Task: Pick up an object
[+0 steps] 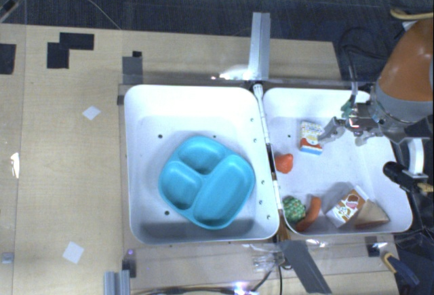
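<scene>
My gripper [346,135] hangs over the upper right part of the right bin [400,222], open, with nothing between its fingers. Its left finger [331,131] ends just right of a small white, orange and blue carton [311,137]. An orange-red piece [284,163] lies by the bin's left wall. Along the front of that bin sit a green lumpy item [293,207], an orange-red sausage shape [311,212], a white printed carton [346,207] and a brown wedge [372,216]. The orange-banded arm [409,73] comes in from the right.
In the left bin [146,110] rests a blue divided plate [207,182]. A metal post [260,49] stands behind the divider between the bins. Black cables and arm parts [407,175] crowd the right edge.
</scene>
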{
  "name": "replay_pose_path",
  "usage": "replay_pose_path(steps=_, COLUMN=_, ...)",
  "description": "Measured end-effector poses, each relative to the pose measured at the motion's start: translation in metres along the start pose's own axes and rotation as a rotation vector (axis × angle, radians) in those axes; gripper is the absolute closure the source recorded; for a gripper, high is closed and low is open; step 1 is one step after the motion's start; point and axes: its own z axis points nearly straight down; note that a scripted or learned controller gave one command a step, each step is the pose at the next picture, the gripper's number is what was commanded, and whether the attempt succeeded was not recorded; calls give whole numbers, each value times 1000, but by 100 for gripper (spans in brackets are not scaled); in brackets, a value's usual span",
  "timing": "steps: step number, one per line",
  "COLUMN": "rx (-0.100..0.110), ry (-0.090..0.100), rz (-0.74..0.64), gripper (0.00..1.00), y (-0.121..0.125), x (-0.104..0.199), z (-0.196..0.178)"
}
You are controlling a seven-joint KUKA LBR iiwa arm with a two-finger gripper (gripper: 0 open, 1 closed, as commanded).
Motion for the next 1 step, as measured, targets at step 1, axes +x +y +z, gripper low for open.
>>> replay_pose_path(steps=1, rx=-2, ry=-1, rz=-105, gripper=0, y=64, x=8, z=16)
